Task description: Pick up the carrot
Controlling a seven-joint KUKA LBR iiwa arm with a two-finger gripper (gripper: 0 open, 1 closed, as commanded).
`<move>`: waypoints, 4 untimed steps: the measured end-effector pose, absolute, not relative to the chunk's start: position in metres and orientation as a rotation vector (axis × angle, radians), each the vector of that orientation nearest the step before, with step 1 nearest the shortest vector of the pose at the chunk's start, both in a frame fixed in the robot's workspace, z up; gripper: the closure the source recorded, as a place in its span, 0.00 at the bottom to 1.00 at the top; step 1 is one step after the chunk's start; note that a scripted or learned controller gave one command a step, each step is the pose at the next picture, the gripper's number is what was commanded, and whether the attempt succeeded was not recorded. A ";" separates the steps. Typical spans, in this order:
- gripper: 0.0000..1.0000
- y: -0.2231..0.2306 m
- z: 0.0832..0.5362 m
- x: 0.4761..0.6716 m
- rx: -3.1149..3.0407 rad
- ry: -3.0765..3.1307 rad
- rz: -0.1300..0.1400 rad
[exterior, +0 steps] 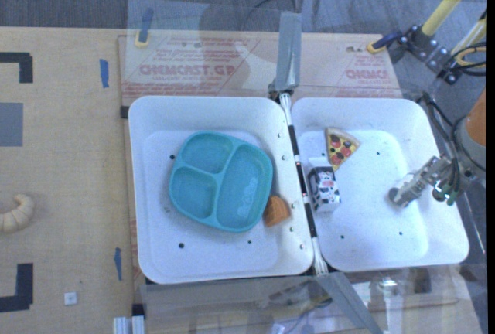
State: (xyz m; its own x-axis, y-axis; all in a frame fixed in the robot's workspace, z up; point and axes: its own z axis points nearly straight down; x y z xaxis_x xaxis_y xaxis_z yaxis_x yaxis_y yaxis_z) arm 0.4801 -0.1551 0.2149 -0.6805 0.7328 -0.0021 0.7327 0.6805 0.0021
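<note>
We're hovering our gripper (404,193) over the right bin (371,240), w/ nothing in it (can't tell if it's apart or together). The carrot (277,210) is sitting far to its left, touching the teal plate (220,182). Next we're needing to reach across.

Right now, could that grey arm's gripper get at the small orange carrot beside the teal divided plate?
Probably yes. The small orange carrot lies uncovered in the left bin, though it touches the teal divided plate near the wall. The gripper hovers over the right bin, with nothing visibly between.
</note>
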 end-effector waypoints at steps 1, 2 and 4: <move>1.00 -0.223 0.228 0.481 1.556 2.722 0.001; 1.00 -0.208 0.171 0.502 1.270 2.871 0.002; 1.00 -0.224 0.221 0.480 1.378 2.820 0.001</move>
State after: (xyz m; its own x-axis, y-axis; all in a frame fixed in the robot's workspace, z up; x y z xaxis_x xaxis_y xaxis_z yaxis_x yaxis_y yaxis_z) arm 0.4803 -0.2238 0.2215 -0.6142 0.7891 -0.0027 0.7891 0.6142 0.0017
